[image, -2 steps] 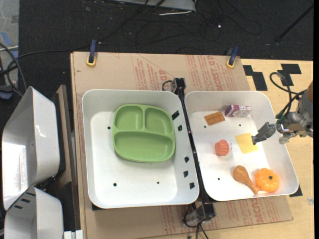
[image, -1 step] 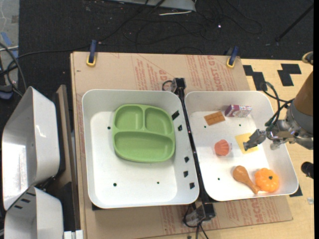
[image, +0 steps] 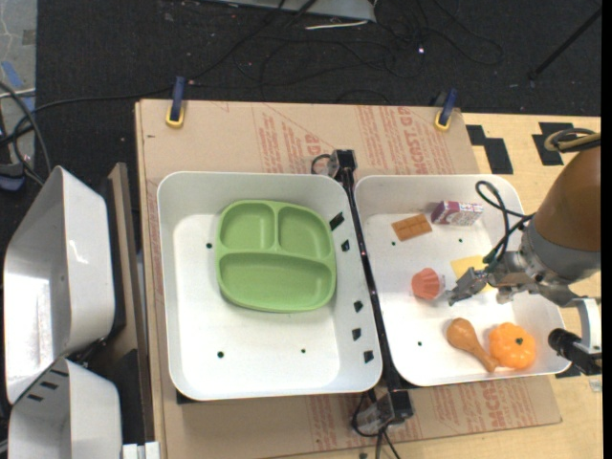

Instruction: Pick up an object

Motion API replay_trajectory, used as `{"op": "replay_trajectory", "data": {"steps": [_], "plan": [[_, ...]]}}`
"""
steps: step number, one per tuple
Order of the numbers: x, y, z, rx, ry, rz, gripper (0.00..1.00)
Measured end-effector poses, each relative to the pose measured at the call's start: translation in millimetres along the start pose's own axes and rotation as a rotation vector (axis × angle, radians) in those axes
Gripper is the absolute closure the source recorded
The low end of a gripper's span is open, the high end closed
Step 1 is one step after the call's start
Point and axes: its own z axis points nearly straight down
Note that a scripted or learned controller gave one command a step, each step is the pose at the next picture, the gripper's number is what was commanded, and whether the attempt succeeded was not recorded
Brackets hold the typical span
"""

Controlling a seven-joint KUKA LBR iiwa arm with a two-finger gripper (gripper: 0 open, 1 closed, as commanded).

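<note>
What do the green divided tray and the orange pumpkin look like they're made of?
The green divided tray looks like moulded plastic: one even colour, smooth rounded compartment walls, a soft matte sheen. The orange pumpkin is probably a plastic or rubber toy, judging by its saturated colour and slight gloss; which one I can't tell.

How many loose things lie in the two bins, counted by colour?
Green: 1, the divided plate
Orange: 2, the pumpkin and the cracker
Red: 1, the cup
Purple: 1, the carton
Yellow: 1, the flat piece
Tan: 1, the gourd
Total: 7
</note>
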Motion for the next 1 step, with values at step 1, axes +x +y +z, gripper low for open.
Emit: {"op": "replay_trajectory", "data": {"steps": [1], "plan": [[0.7, -0.3, 43.7, -0.001, -0.001, 0.0, 0.0]]}}
